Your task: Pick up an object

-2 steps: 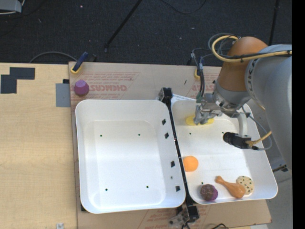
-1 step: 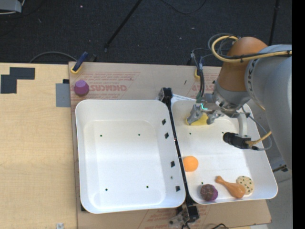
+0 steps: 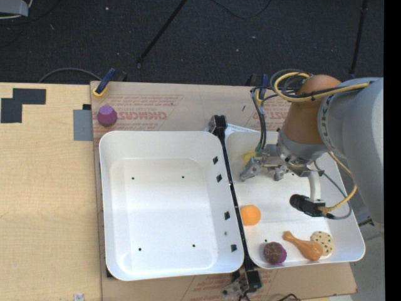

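Observation:
My gripper (image 3: 262, 172) hangs over the far part of the right bin (image 3: 351, 243), open, with nothing visible between its fingers. A small yellow object (image 3: 250, 156) lies just beyond its left finger, partly hidden. An orange ball (image 3: 250, 215) rests near the bin's left wall, a little nearer the camera than the gripper. Along the front edge lie a dark purple ball (image 3: 274, 253), an orange drumstick-shaped toy (image 3: 302, 245) and a speckled round cookie (image 3: 322, 240).
The left bin (image 3: 163, 199) sits beside the right one, split from it by a black divider (image 3: 229, 193). A purple object (image 3: 107, 115) stands on the cardboard beyond the left bin. Cables and a black fitting (image 3: 307, 204) hang off the arm over the right bin.

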`<state>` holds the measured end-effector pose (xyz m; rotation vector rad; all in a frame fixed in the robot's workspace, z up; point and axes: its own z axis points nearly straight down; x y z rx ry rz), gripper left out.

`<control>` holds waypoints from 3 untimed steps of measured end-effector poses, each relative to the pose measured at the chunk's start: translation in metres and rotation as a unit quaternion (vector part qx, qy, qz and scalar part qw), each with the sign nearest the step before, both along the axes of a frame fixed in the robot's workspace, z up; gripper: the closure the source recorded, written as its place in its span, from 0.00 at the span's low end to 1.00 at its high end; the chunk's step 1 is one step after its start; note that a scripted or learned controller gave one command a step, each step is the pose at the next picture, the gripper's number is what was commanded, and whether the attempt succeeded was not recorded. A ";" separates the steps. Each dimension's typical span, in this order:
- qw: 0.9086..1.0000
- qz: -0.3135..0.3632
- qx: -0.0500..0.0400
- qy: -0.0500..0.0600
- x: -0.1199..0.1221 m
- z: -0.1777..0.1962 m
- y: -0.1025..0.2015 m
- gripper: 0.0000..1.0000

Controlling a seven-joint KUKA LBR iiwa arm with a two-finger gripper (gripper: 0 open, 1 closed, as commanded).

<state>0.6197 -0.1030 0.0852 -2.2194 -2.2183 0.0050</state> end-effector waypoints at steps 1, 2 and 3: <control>1.000 0.000 0.000 -0.002 -0.019 0.002 0.017 0.00; 1.000 0.000 -0.001 -0.005 -0.007 0.061 0.002 0.00; 1.000 0.000 0.000 0.000 -0.030 0.000 0.001 0.00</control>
